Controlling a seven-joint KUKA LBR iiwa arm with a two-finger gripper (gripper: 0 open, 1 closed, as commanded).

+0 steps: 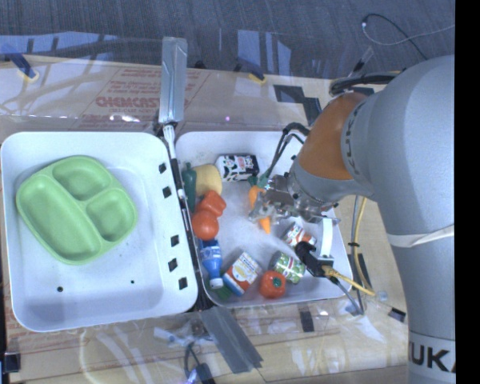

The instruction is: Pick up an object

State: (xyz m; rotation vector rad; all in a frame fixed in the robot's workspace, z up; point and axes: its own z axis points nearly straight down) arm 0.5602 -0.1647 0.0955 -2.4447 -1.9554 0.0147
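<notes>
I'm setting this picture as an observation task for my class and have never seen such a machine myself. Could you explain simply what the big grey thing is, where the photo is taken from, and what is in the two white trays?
The big grey shape with an orange band is a robot arm, reaching in from the right. One camera fixed above the bench looks down at a slant. At the arm's tip is a two-finger gripper, lowered into the right bin. That bin holds small toy groceries: a cow-patterned carton, a tomato, a blue bottle, a juice box and more. The left bin holds a green divided plate. I cannot tell whether the gripper holds anything.
</notes>
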